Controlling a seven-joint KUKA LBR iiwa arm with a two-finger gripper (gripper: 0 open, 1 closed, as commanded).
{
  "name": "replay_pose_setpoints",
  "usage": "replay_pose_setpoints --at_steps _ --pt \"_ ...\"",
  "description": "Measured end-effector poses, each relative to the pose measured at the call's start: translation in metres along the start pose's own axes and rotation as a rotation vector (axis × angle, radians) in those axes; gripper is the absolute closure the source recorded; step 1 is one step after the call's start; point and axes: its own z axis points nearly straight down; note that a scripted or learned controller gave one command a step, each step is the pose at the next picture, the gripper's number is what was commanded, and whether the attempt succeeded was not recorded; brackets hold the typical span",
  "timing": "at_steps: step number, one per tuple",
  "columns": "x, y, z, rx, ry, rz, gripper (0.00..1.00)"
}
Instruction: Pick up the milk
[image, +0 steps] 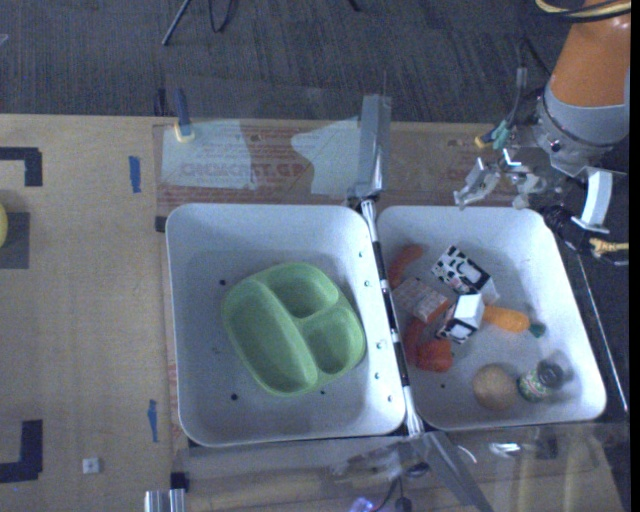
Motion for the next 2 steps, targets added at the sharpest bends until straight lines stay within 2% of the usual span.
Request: replay_pose_setpoints --at_steps 1,2 --pt "-0.008 -0.037 0.040 0.000 0.001 -0.172 0.00" --pt "-0.019 -0.030 0.022 -0.005 -0.001 -0.205 0.00"
